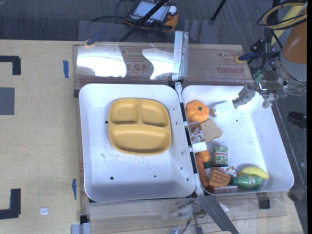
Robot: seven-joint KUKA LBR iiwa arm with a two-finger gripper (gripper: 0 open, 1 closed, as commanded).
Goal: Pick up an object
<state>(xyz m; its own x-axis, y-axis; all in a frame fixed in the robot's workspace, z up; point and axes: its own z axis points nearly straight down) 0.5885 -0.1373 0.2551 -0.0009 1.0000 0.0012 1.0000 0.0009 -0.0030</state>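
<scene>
The right bin (263, 135) holds toy food along its left and front sides. An orange pumpkin (197, 110) lies at the back left, with a brown bread slice (210, 129) and a small printed packet (196, 133) just in front of it. Nearer the front are a green-labelled can (220, 156), an orange carrot-like piece (201, 163), a waffle (219, 178), a yellow banana (255, 171) and a green vegetable (248, 182). My gripper (254, 99) hangs over the bin's back right part, open, with nothing between its fingers, to the right of the pumpkin.
The left bin (92, 169) holds a yellow divided plate (140, 126). A metal divider (179, 57) and a clear panel stand behind the bins. Cables and arm hardware crowd the upper right. A small white piece (223, 107) lies beside the pumpkin.
</scene>
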